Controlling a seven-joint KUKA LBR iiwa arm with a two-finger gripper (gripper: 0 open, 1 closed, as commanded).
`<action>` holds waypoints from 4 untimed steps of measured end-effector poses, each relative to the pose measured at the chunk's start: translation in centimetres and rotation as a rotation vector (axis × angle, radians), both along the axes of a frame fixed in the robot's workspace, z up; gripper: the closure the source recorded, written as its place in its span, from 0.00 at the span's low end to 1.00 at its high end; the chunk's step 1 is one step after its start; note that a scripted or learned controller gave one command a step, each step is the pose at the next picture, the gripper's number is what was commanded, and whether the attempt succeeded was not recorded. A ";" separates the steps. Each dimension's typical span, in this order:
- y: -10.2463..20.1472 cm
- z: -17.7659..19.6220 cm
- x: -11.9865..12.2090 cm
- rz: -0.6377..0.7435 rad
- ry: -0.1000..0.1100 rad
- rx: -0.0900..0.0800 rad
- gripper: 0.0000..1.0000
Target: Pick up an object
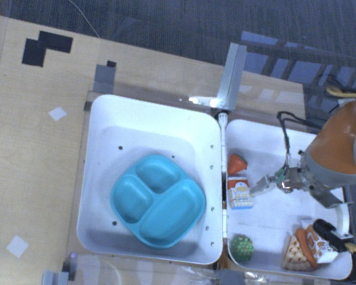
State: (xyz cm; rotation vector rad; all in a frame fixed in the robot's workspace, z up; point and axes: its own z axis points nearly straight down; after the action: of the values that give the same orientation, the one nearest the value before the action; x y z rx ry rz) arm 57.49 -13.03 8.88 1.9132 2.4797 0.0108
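The pincer (267, 184) hangs over the right bin (279, 145), its fingers apart and clamped on nothing, just beside the small carton (240, 193) lying against that bin's left wall, below an orange piece (237, 163).

blue divided plate (158, 201), gripper (267, 184) beside carton (240, 193)

We are looking down from a single fixed camera above the bench (18, 166), tilting slightly so its far edge runs along the top. We are taking in both white bins (94, 158) whole, from moderately far, while the arm (340, 145) is entering from the right.
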 end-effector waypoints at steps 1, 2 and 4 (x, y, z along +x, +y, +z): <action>3.2 3.4 4.2 0.119 -0.003 -0.012 0.00; 7.0 9.8 7.9 -0.042 0.005 0.000 0.00; 4.6 -0.2 9.2 -0.326 0.005 0.003 0.00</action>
State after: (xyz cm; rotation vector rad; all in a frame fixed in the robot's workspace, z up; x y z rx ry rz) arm 66.68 -8.39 8.69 2.2933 2.1400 0.0068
